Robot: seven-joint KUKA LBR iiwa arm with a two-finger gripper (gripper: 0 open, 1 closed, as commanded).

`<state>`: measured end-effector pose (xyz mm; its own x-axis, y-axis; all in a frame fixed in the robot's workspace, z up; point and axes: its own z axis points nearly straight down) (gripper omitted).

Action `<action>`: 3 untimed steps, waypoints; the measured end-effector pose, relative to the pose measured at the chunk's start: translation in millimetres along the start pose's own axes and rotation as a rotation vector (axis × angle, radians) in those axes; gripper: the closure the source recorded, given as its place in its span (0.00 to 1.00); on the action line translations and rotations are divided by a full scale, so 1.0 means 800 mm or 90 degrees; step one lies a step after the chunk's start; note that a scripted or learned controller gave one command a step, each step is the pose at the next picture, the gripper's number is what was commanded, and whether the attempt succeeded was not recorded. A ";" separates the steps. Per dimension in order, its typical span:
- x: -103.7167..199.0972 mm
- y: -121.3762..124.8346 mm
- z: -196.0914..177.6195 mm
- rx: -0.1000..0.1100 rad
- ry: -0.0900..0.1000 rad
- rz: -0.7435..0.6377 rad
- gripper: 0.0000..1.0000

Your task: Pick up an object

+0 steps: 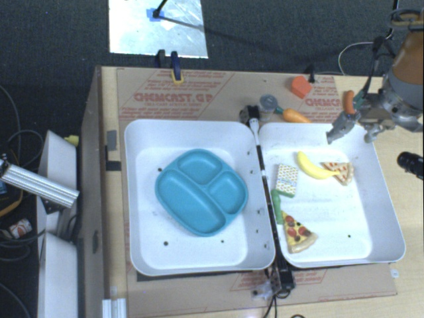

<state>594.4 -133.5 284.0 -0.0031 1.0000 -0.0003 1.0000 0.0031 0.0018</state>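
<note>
Far left, off the worktop (pixel 106 197), a metal bar (pixel 36 183) lies at a slant among cables.

Left bin (pixel 142 177): it holds one blue tray (pixel 201 191) with three compartments, sitting roughly in the middle and turned at an angle. The tray is flat on the bin floor.

Behind the left bin, on the worktop's far edge, a blue and yellow clamp (pixel 174 65) stands just below a shiny sheet (pixel 158 18).

At the seam between the bins, far end, a small grey and black fitting (pixel 260 108) sits with a carrot (pixel 295 116) just to its right, outside the bin rim. An orange block (pixel 301 87) lies further back on the worktop.

Right bin (pixel 381 244): a checkered piece (pixel 287 179) with a green edge lies near the left wall. A pizza slice (pixel 299 234) lies nearer the front, apart from it. A banana (pixel 313 167) lies in the far half, its right end touching a second slice (pixel 339 171).

Gripper (pixel 355 130): it hangs above the far right corner of the right bin, beyond and to the right of the banana, well clear of it. The jaws stand apart, spread fairly wide, with nothing between them. A small orange piece (pixel 349 101) shows just behind the gripper; what it is cannot be told.
</note>
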 end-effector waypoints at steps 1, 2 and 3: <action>0.017 0.054 0.174 0.002 0.001 -0.001 0.00; -0.021 0.069 0.250 0.001 0.000 0.001 0.00; -0.020 0.071 0.236 -0.001 -0.001 0.001 1.00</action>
